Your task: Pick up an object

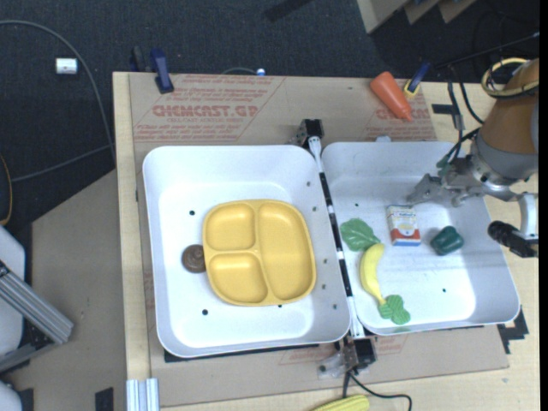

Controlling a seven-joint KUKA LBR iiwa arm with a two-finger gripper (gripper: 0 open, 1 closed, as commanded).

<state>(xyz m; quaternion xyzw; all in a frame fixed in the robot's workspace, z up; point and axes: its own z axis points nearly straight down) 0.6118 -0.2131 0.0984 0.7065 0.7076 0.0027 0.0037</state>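
Nearest the camera, at the front of the right bin (479, 311), a small green leafy piece (395, 309) is seen touching the lower end of a banana (372, 271). Just beyond the banana, a larger green leaf (357, 234) lies against the divider between the two bins. Farther in, a small white and red carton (403, 227) rests flat near the middle of the bin, and a dark green pepper-like piece (446, 241) sits just beside it to the right. In the left bin (163, 229), a yellow divided plate (257, 252) is set near the centre, with a brown round object (193, 258) tucked at its left edge, partly hidden under the rim.

Behind the carton, toward the far side of the right bin, the gripper (437, 185) is held above the bin floor at the end of the arm (512, 131). Nothing is seen between its fingers, and how far the jaws are parted cannot be told from this angle. No object is lifted; every item rests on a bin floor.

The task is judged to be at an early stage: no grasp is made, and approach, closing and lifting are all left to be done. The carton and the pepper-like piece are judged the likeliest targets, being nearest the gripper. On the bench beyond the bins, an orange carrot-shaped toy (392, 97) lies well apart from everything else.
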